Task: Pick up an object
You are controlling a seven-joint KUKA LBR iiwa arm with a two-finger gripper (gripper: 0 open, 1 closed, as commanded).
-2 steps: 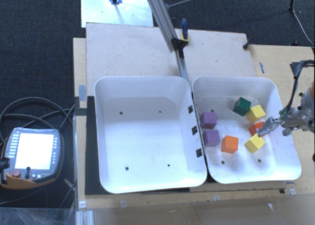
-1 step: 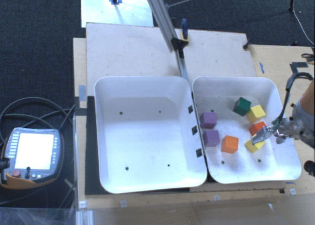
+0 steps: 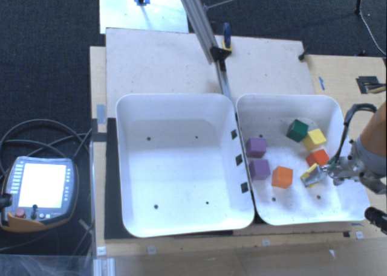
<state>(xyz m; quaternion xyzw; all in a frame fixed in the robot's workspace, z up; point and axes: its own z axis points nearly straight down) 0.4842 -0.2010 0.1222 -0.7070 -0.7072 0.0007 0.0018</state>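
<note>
The right bin (image 3: 338,112) holds several blocks: a green one (image 3: 297,130), a yellow one (image 3: 314,139), a red one (image 3: 317,157), an orange one (image 3: 282,176) and two purple ones (image 3: 256,146) (image 3: 260,168). My gripper (image 3: 313,176) reaches in from the right edge, low over the bin floor, just below the red block and right of the orange one. A small yellowish-grey shape sits at its tip; whether that is a block or part of the gripper is unclear.
The left bin (image 3: 175,97) stands beside the right one. A slanted aluminium bar (image 3: 195,15) with a blue clamp (image 3: 226,32) crosses the board behind the bins. A teach pendant (image 3: 39,191) lies on the floor at the left.
</note>
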